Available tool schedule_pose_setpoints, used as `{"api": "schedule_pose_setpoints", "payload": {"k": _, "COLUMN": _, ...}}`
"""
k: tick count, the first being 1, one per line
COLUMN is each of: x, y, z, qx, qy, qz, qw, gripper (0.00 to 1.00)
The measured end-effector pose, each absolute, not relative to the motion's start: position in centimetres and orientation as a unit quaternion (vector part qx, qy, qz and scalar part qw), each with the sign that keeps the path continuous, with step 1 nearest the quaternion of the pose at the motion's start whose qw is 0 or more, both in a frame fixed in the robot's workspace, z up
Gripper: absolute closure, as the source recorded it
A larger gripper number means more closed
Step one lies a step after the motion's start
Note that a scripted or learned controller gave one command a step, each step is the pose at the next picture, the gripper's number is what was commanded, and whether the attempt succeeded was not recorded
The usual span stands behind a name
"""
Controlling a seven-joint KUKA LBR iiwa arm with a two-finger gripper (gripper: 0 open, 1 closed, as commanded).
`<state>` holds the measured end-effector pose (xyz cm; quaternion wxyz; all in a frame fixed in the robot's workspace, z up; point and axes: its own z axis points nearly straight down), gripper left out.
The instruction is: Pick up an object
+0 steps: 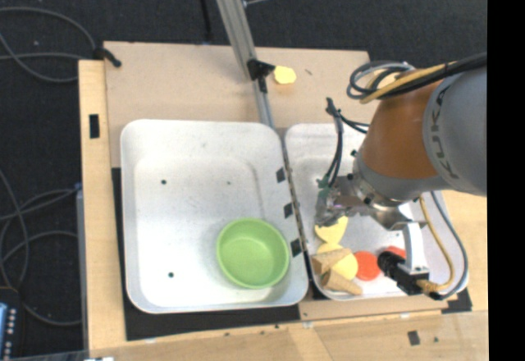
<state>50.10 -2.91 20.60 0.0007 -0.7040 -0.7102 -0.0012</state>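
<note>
**Arm low over the right bin**

Brown bench [189, 80], two white bins. Your gripper [332, 207] sits low in the right bin [308, 142], just above a yellow piece [331, 231] near the divider; its long axis is unclear. A green bowl [252, 252] rests in the left bin [164, 154]. You cannot tell the grip state.

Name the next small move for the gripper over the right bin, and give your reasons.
Probably a short, straight descent onto the yellow piece. The gripper hangs in the right bin just above that piece, and nothing shows between its fingers. The tan wedge and orange piece lie close below in view, so going straight down may avoid nudging them.
</note>
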Motion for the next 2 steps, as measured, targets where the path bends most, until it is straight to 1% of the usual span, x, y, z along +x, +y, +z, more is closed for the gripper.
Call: {"api": "schedule_pose_setpoints", "payload": {"k": 2, "x": 50.3, "y": 6.4, "z": 21.8, "qx": -0.704, "qy": -0.710, "qz": -0.0011, "qw": 0.001, "gripper": 1.00}}
